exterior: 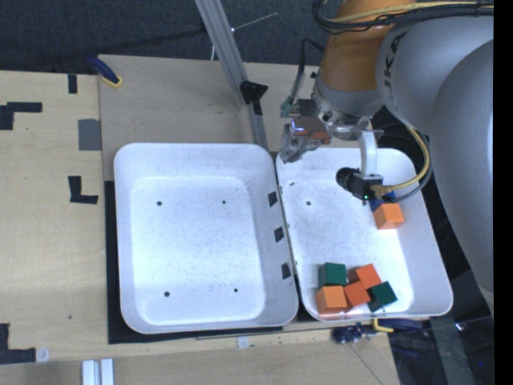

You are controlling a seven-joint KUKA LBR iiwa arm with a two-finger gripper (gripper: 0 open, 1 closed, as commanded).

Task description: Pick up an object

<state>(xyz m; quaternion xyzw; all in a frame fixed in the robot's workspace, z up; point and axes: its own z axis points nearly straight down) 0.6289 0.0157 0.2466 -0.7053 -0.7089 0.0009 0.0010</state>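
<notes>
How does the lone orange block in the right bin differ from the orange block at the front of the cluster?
The lone orange cube-shaped block sits by itself near the right wall of the right white bin, touching no other block; the front orange block is packed against green and orange neighbours near the bin's near edge. The lone block lies closer to the gripper than the front block. Both look alike in colour, shape and size.

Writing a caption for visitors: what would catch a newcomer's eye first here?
The big grey arm with its orange band fills the upper right, its gripper over the right bin's far edge. Next come the bright blocks: a cluster in that bin's near corner and a lone orange block apart.
</notes>
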